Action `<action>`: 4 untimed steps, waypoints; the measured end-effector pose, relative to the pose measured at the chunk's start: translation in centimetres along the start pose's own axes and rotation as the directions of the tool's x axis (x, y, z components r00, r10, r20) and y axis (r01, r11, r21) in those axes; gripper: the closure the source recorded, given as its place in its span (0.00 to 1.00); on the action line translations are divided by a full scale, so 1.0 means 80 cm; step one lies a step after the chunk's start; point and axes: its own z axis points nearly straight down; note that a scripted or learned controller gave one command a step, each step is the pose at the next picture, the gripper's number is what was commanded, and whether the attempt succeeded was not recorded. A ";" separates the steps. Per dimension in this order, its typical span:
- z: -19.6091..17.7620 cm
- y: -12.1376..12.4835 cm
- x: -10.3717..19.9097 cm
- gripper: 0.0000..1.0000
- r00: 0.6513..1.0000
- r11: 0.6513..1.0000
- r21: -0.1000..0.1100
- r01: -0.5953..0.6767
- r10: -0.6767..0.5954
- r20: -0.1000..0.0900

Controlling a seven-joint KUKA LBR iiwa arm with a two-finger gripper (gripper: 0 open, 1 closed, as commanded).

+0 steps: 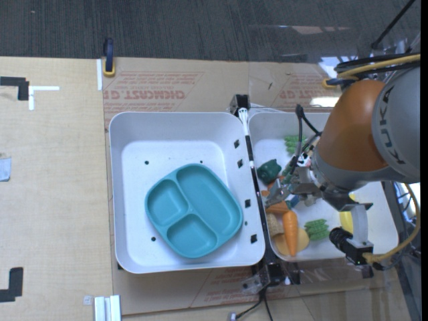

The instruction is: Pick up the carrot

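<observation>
The orange carrot point(290, 231) lies lengthwise near the front left corner of the right bin point(388, 236), resting partly on a pale yellow item point(301, 243). My gripper point(282, 194) hangs just above and behind the carrot's far end, close to the bin's left wall. The grey arm with its orange band point(358, 129) covers much of the bin behind it. The carrot is lying loose in the bin.
A teal three-compartment plate point(194, 209) sits in the left bin point(127, 179). Around the carrot in the right bin are a dark green pepper point(269, 170), a green broccoli piece point(317, 229), a leafy green item point(292, 143), a small orange piece point(275, 208) and a yellow item point(346, 219).
</observation>
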 end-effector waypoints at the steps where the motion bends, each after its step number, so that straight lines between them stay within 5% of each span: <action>1: 0.000 0.000 0.000 0.00 1.000 1.000 0.000 0.000 0.000 0.000; 4: 0.000 0.000 0.000 0.00 1.000 1.000 0.000 0.000 0.000 0.000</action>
